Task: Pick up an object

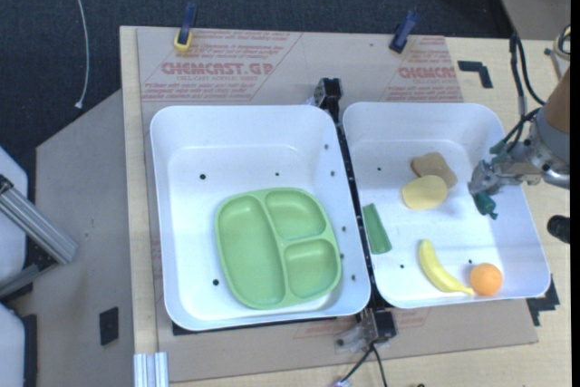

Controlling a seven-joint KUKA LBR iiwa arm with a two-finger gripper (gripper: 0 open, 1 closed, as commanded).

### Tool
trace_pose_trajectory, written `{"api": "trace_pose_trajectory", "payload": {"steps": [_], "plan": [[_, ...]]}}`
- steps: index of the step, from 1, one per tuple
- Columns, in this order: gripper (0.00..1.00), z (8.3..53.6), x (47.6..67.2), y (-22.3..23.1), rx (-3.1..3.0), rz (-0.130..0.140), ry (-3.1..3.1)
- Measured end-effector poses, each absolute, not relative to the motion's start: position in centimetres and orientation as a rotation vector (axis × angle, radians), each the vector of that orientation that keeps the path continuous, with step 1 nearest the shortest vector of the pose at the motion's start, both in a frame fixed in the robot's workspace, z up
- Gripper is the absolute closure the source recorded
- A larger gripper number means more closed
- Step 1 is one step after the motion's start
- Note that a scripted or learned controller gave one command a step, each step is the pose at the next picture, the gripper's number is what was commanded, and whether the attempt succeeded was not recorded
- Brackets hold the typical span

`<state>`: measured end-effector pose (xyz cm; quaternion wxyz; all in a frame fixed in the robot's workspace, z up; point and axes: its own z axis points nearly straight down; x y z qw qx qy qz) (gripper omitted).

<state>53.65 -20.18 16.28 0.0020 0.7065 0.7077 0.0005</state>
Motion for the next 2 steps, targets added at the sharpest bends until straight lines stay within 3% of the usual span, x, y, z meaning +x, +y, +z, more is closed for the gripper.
{"api": "trace_pose_trajectory", "payload": {"steps": [2], "plan": [[1.00,27.1,52.9,-20.3,2.216,0.002,2.220]]}}
